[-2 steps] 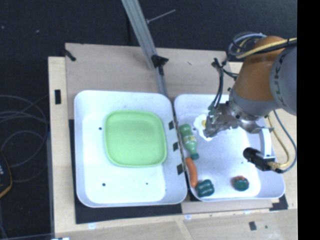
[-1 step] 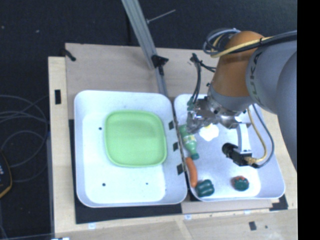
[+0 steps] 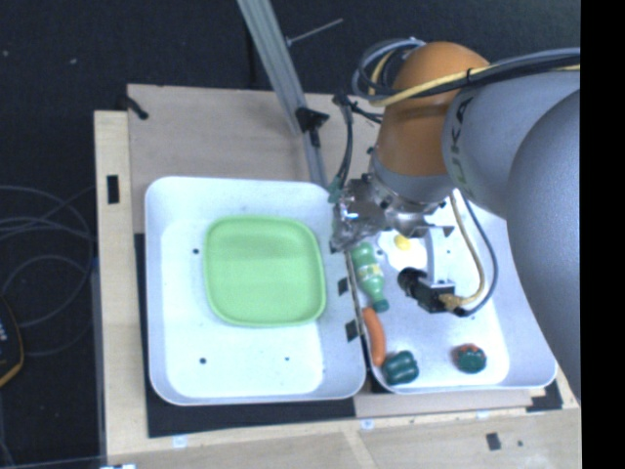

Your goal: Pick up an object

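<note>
A green plate (image 3: 265,270) lies in the left bin (image 3: 176,360).

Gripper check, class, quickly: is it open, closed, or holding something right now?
Gripper: it cannot be told. It sits low over the left edge of the right bin, just above a green-and-white object, with nothing seen held.

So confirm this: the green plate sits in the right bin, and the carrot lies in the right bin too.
Half right. The camera view shows the green plate in the left bin, not the right. The carrot does lie in the right bin, by its left wall.
</note>
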Tool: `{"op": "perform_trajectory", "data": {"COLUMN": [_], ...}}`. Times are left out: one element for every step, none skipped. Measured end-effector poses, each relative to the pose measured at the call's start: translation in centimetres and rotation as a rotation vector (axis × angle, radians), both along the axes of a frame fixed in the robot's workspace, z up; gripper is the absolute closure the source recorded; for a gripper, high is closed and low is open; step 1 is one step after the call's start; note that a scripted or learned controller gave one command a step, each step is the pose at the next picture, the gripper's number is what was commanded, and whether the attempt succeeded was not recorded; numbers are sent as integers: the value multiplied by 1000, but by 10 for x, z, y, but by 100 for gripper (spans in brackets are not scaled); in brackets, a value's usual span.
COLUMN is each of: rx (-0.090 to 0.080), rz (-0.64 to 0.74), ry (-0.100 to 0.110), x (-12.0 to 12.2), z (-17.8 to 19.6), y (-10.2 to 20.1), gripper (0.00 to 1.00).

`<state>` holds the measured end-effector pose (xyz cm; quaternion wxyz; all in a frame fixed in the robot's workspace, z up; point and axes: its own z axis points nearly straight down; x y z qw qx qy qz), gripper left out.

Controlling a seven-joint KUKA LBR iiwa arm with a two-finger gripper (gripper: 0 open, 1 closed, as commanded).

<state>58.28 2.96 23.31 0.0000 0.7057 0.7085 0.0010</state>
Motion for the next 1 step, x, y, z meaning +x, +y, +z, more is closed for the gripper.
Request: {"op": "perform_trajectory", "data": {"rx": [0], "rz": [0], "ry": [1], "x": [14], "z": [8], "y": [58], "gripper": [100]}}
